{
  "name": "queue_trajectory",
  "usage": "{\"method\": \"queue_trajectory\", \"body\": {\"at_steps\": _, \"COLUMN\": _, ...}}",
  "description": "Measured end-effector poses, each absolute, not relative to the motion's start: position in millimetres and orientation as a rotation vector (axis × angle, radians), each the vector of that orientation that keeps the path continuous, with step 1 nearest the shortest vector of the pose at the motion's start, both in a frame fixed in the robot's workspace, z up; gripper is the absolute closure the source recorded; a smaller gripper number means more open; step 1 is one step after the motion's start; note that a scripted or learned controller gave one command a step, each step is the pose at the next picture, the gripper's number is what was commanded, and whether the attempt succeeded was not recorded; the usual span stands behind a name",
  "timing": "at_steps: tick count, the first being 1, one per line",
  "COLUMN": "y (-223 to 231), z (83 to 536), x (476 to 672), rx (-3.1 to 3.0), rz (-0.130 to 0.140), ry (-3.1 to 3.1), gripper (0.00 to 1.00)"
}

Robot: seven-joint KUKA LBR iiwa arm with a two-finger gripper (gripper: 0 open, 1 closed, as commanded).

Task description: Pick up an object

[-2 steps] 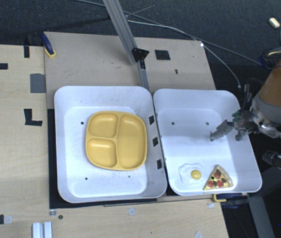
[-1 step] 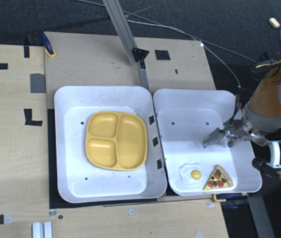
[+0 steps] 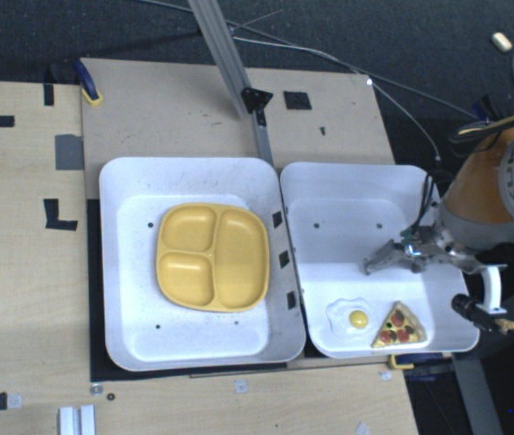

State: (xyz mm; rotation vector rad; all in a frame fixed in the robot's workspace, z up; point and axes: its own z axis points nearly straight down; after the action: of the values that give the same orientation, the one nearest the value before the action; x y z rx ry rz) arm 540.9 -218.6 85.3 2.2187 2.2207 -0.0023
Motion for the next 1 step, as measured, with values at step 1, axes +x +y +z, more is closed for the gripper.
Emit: {"method": "queue_trajectory", "body": {"at_steps": 1, "y": -218.8, "z": 98.6, "x": 542.8, "rx": 2.213, "rz": 0.002, "ry": 2.218, "gripper": 1.0}}
